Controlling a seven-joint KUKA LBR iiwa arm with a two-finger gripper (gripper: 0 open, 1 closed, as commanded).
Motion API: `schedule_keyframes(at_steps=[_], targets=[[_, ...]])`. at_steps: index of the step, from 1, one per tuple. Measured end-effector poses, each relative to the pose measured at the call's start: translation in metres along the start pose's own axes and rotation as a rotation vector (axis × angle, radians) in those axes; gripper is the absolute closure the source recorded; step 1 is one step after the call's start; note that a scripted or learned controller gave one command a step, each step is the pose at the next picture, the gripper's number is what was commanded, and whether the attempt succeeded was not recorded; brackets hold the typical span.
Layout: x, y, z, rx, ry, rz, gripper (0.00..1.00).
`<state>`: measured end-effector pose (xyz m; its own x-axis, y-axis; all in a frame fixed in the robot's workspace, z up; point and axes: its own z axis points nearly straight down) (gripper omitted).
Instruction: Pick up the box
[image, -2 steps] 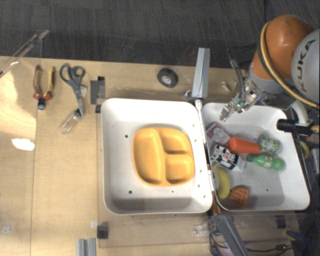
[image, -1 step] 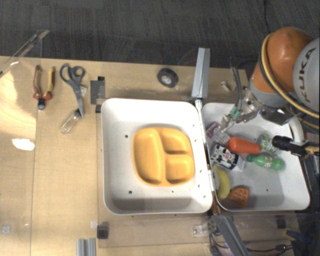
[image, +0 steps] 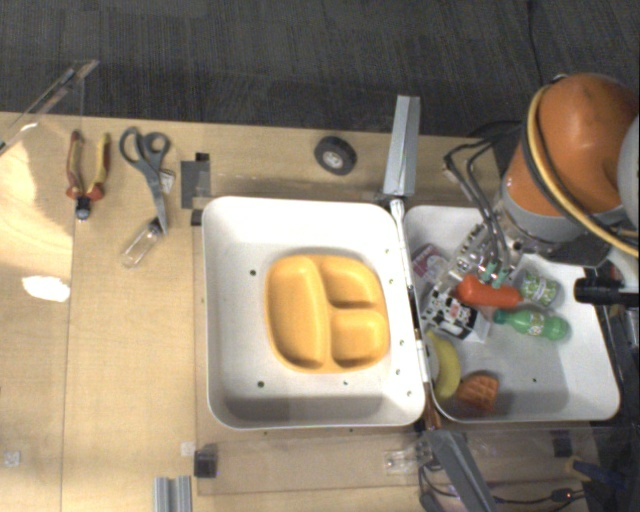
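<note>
Two white bins sit on a wooden bench, dark carpet behind. Scissors and pliers lie left. The gripper hangs over the box, jaw state unclear.

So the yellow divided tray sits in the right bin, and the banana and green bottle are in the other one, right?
Not quite: the camera view shows the yellow divided tray in the left bin. The banana and green bottle lie in the right bin, under the arm.

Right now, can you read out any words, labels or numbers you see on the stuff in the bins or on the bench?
None can be read.
Box: dark print with a red patch, too blurred to read.
Green bottle: label too small to read.
Pale bottle: label markings blurred.
Yellow tray, scissors, pliers: no text seen.
</note>
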<state>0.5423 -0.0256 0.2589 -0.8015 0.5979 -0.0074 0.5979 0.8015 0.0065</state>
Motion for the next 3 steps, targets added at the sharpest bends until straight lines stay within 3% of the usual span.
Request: schedule_keyframes(at_steps=[1, 2, 3], targets=[[0.006, 0.028, -0.008, 0.0, 0.0, 0.342, 1.0], [-0.009, 0.065, -0.044, 0.003, 0.001, 0.779, 1.0], [-0.009, 0.065, -0.043, 0.003, 0.001, 0.779, 0.0]])
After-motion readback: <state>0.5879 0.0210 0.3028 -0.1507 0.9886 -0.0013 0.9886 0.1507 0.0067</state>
